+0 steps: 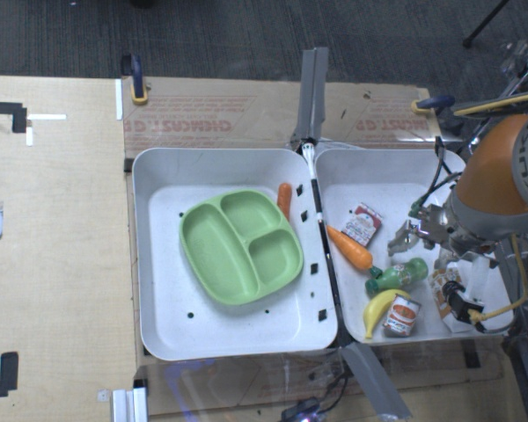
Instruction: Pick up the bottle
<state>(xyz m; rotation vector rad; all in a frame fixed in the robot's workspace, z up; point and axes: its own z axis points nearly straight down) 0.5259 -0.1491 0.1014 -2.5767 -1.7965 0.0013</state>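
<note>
The green bottle (pixel 398 276) lies on its side in the right bin (pixel 383 172), cap end towards the left, between an orange carrot (pixel 350 246) and a yellow banana (pixel 377 311). My gripper (pixel 416 233) hangs just above and slightly right of the bottle, reaching in from the right under the orange wrist band (pixel 503 167). Its fingers look open, and nothing is between them. The bottle rests on the bin floor, apart from the gripper.
A red-and-white packet (pixel 363 225) lies up-left of the gripper. A small can (pixel 402 316) stands beside the banana, and a packaged item (pixel 451 294) lies at the far right. The left bin (pixel 158 323) holds a green divided plate (pixel 240 246) and a small carrot (pixel 284 199).
</note>
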